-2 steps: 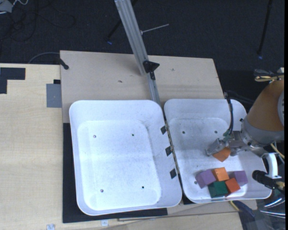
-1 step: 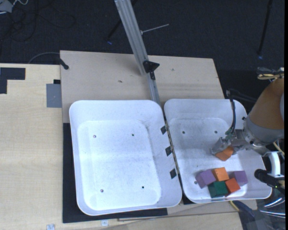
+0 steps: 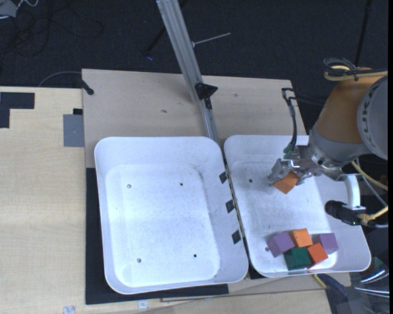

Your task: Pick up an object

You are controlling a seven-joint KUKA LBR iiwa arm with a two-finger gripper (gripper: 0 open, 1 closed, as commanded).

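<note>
An orange block (image 3: 285, 184) is seen pinched between the fingers of the hand (image 3: 283, 174), over the upper middle of the right bin (image 3: 262, 150). The lift step is judged to be in hand. A steady rise is called for next. Other blocks (image 3: 301, 247) are clustered at five o'clock.

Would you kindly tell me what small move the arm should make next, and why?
Probably a short, straight lift. The two-finger gripper appears to hold a small orange block between its fingers, just above the right white bin. Rising would test the grip, well away from the cluster of purple, orange and green blocks.
</note>
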